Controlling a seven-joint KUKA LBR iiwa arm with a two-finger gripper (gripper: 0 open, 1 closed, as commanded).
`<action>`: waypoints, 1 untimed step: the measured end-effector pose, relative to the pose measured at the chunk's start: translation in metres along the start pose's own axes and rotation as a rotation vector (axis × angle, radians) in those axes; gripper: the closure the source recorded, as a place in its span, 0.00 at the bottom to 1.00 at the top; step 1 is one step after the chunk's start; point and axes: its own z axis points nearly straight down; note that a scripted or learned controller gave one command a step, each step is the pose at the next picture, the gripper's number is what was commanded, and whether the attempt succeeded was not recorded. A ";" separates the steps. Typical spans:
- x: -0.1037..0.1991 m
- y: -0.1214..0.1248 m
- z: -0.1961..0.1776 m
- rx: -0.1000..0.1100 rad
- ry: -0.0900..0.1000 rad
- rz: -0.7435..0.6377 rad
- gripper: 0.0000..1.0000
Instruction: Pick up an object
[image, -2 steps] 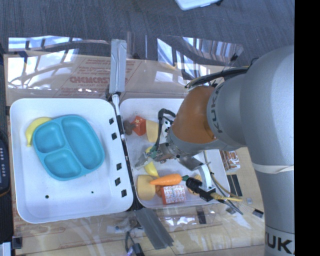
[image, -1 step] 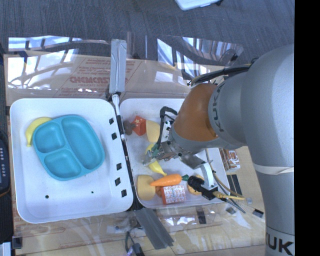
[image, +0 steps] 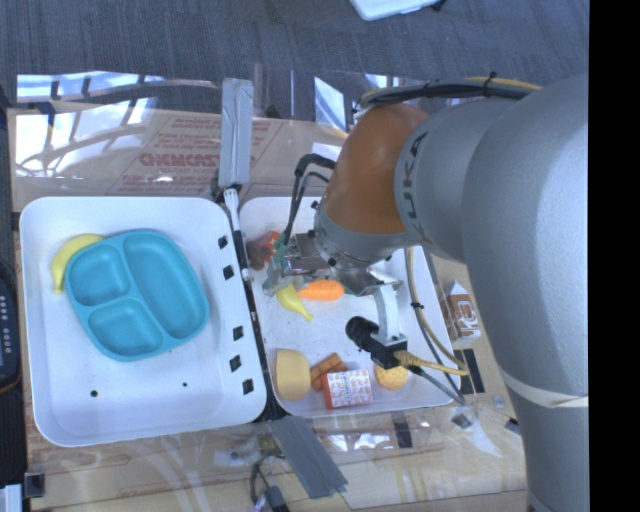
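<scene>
The grey arm (image: 500, 200) covers the right bin's (image: 310, 335) far half, with the gripper (image: 287, 262) low beside the divider edge; its grip I cannot tell. The left bin (image: 130, 390) has open floor around a blue plate (image: 140, 290). A small banana (image: 294, 301) and a carrot (image: 322, 291) lie just beside the gripper.

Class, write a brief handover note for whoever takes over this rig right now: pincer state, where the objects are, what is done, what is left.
Pincer: low in the right bin, near its left wall; I cannot tell whether it grips anything.
Nearby: small yellow banana and orange carrot, lying on the bin floor.
Front edge: pale round piece, red-and-white box.
Left bin: blue divided plate, second banana.
Done: nothing visibly lifted.
Left: grasp one object and raise it.
</scene>
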 end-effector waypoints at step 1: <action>0.024 0.006 0.003 0.007 0.001 -0.342 1.00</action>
